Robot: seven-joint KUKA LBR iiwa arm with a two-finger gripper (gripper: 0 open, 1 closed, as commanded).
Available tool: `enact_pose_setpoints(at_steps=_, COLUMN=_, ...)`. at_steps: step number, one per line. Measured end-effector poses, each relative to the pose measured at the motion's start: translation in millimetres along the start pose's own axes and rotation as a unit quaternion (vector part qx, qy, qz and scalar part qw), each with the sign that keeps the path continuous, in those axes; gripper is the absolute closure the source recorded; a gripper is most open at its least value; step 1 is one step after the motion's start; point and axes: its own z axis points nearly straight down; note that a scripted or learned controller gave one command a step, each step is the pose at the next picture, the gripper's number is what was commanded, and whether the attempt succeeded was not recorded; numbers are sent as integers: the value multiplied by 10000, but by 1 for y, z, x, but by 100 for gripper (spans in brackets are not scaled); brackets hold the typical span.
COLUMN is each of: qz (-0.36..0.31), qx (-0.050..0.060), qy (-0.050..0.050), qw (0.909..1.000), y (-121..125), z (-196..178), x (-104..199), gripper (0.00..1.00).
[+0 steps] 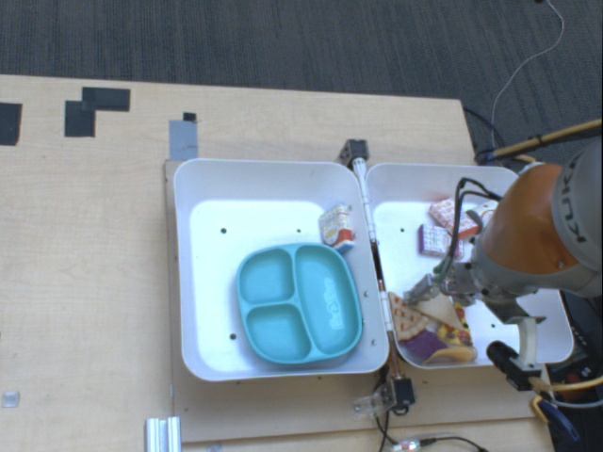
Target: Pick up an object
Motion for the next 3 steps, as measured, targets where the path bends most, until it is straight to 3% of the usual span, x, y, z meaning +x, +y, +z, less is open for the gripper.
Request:
enact_pose_setpoints(at_steps=1, qz=-9, qx=30, qy=7, qw=10000, y=47, z=2, x=14, gripper=0)
enact_pose_setpoints(at_steps=2, qz=-20, qx=-11, qy=8, qw=10000, y=50, z=-11, x=15, gripper=100)
enact_pose_setpoints(at_steps=3, qz=-17, qx=-5, qy=4, qw=10000, y=50, z=-10, x=14, gripper=0)
